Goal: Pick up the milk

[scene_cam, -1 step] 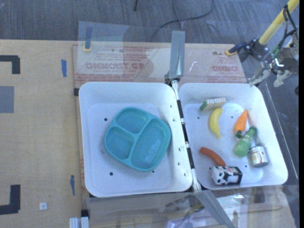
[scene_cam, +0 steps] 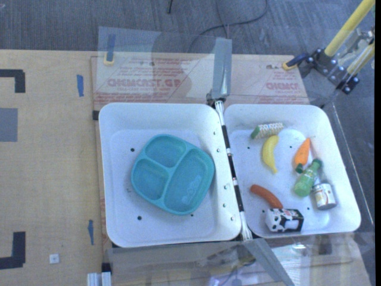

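In the right bin [scene_cam: 339, 137], near its front edge, the milk [scene_cam: 284, 220] lies on its side, a small carton patterned in black and white cow patches. Just behind it rests a red sausage [scene_cam: 265, 195]. Toward the right wall a small can [scene_cam: 324, 196] touches the base of a green bottle [scene_cam: 306, 179], with a carrot [scene_cam: 302, 152] behind them. A banana [scene_cam: 270, 153] lies near the middle, and a corn cob [scene_cam: 266, 130] sits toward the back edge. The left bin [scene_cam: 116, 130] holds a teal divided plate [scene_cam: 172, 173] at its centre. Behind both bins lies a clear sheet [scene_cam: 155, 76] printed with red lettering reading "CHEMCAST". No label on the milk can be read.
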Controlling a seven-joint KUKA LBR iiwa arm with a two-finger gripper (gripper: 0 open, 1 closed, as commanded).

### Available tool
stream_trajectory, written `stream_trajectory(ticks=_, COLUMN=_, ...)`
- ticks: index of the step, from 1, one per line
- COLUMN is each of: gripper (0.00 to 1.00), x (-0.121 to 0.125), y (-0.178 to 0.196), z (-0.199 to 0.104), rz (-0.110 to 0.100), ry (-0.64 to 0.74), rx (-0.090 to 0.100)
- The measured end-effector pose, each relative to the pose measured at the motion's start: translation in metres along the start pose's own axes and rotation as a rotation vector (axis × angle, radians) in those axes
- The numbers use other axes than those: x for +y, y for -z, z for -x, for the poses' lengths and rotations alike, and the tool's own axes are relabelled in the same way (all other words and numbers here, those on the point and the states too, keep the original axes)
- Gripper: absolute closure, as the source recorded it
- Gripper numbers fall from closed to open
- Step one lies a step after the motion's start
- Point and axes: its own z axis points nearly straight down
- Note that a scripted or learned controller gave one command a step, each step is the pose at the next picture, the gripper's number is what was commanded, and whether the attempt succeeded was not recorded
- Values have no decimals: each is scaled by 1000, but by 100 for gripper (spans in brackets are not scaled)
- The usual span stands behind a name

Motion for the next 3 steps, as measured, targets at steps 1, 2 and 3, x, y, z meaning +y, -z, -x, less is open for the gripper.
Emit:
stream_trajectory(ticks=1, gripper=0, x=-45, y=-163, z=-10, rz=-2, ry=-17, rx=2)
stream_trajectory(ticks=2, gripper=0, x=-36, y=12, z=-2, rz=-1, ry=-28, rx=0)
stream_trajectory(ticks=3, gripper=0, x=-64, y=-154, z=-4, rz=-3, ry=-48, rx=2)
